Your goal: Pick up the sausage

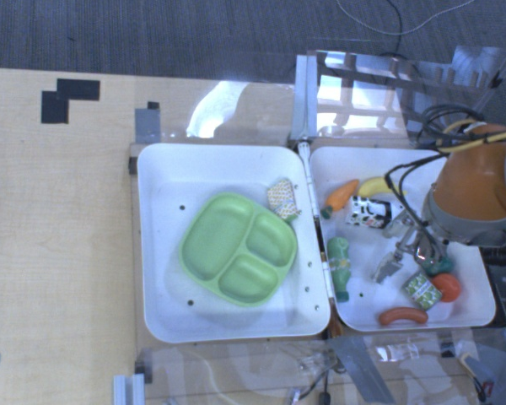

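Fig. legend, near to far. Bottom edge of frame: clear plastic fittings and metal brackets below the bins. Just above, lower right: the small reddish-orange sausage (pixel 402 315), lying flat on the floor of the right-hand shallow white bin (pixel 481 310), close to its near rim. Nothing touches it; task judged not yet begun at the grasp stage, i.e. approach, closure and lift all remain.

Up and slightly right of the sausage: a green patterned packet (pixel 421 289) and a red round toy w/ green top (pixel 446 285). Centre right: the two-finger metal gripper (pixel 391 266), tips pointing down-left over bare bin floor, apart from the sausage, which sits below and right of it. Fingers appear slightly spread w/ nothing between them. The grey arm w/ orange band (pixel 476 184) enters from the right, cables looped about it.

Left part of the same bin: a green bottle-shaped toy (pixel 339 264) by the divider; further up, a black-and-white carton (pixel 368 213), an orange carrot-like toy (pixel 341 196), a yellow banana-like piece (pixel 373 186).

Left-hand shallow white bin (pixel 152 226): a light-green sectioned plastic tray (pixel 239 248), a small speckled pouch (pixel 282 197) at its upper right.

Surface: pale wooden bench (pixel 59 226), black markers (pixel 67 98) upper left. Far: a metal frame (pixel 354 91), dark grey carpet (pixel 194 15), a thin cable (pixel 379 7).
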